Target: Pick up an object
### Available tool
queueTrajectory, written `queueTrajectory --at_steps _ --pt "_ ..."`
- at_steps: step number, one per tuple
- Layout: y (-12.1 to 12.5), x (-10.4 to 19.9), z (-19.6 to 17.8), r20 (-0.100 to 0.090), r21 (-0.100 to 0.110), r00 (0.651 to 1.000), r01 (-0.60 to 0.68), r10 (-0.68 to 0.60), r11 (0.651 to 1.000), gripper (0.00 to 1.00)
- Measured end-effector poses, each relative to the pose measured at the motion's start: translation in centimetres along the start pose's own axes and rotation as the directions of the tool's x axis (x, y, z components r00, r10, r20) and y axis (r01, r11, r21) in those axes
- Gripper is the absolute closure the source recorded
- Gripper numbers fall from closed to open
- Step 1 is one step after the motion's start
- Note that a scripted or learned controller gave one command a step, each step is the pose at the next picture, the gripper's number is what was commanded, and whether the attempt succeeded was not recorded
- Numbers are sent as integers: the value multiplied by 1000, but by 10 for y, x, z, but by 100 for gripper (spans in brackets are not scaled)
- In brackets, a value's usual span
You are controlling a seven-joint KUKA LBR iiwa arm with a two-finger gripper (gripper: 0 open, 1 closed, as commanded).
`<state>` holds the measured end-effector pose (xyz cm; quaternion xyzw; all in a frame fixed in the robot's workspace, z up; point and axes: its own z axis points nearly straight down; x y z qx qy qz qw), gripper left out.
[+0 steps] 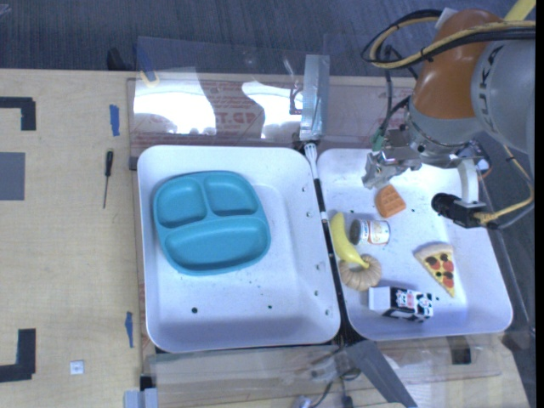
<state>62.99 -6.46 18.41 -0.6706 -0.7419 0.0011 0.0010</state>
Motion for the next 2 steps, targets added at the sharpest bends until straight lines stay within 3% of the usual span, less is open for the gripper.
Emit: queueTrajectory --at_steps 1,2 --pt "-62 -86 47 1 4 998 -62 62 998 100" --pt "-28 -104 88 -2 -3 924 -382 382 924 100"
